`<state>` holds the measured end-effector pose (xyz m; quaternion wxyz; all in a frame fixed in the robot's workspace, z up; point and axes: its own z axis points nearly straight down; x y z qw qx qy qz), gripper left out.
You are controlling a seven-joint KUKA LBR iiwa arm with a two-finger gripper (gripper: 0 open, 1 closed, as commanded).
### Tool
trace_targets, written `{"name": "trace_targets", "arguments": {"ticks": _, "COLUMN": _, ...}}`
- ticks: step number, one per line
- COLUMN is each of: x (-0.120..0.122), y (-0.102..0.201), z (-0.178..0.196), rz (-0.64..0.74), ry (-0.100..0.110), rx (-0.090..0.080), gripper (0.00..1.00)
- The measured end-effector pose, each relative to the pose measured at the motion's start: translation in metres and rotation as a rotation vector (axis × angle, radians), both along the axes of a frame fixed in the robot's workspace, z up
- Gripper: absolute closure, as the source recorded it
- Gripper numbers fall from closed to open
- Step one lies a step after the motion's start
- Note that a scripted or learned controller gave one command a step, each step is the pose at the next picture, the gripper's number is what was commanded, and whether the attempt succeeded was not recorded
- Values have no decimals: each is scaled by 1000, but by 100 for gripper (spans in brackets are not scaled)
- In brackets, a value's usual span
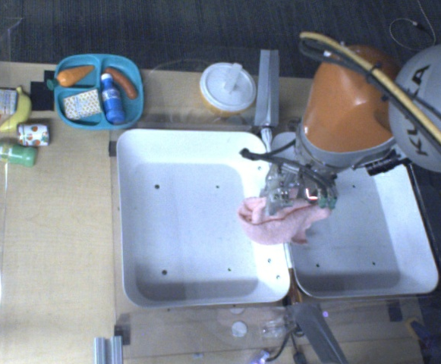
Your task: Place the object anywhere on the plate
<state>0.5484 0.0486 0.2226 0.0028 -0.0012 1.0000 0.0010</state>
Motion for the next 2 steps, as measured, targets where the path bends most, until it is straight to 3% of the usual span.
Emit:
{"name": "trace_targets", "arguments": {"ticks": 1, "x": -5, "y": 52, "z": 2, "rz": 3, "ry": 0, "rx": 1, "gripper": 100}}
{"name": "trace_targets", "arguments": {"ticks": 2, "x": -5, "y": 52, "z": 2, "rz": 3, "ry": 0, "rx": 1, "gripper": 0}}
